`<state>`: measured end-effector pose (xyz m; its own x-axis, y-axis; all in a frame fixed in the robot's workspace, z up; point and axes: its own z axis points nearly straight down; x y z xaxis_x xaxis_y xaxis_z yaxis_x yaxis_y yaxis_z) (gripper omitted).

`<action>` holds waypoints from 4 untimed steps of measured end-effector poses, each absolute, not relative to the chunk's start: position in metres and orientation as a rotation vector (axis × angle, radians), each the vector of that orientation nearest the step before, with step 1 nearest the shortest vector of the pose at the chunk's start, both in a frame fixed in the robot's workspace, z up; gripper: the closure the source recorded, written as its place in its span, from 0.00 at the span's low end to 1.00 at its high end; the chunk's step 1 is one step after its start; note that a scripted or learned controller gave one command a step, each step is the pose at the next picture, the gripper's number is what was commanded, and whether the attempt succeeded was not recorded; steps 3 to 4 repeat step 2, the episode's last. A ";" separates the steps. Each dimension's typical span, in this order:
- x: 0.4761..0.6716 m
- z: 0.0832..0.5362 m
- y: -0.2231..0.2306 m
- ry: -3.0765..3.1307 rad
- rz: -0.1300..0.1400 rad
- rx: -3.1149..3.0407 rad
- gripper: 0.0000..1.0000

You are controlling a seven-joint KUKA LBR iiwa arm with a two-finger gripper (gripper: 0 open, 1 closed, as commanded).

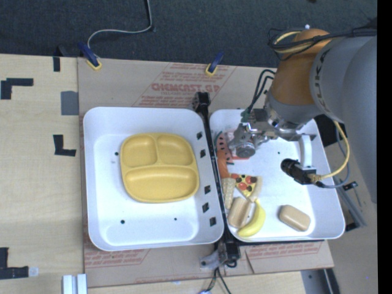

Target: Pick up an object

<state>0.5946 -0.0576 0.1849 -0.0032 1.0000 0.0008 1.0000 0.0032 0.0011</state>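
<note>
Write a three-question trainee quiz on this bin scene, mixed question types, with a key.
1. True or false: the yellow divided plate lies in the left bin.
2. Multiple choice: the end effector is over
A. the left bin
B. the right bin's upper left part
C. the cardboard outside both bins
3. Fill in: the yellow curved item at the right bin's front edge, beside the hot dog, is a ____.

Key: 1 true. 2 B. 3 banana.
</note>
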 end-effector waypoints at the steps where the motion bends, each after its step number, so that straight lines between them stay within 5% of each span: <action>1: 0.552 0.243 -0.006 2.225 0.001 2.218 1.00; 2: 0.514 0.276 0.021 2.225 -0.001 2.219 1.00; 4: 0.514 0.276 0.021 2.225 -0.001 2.219 1.00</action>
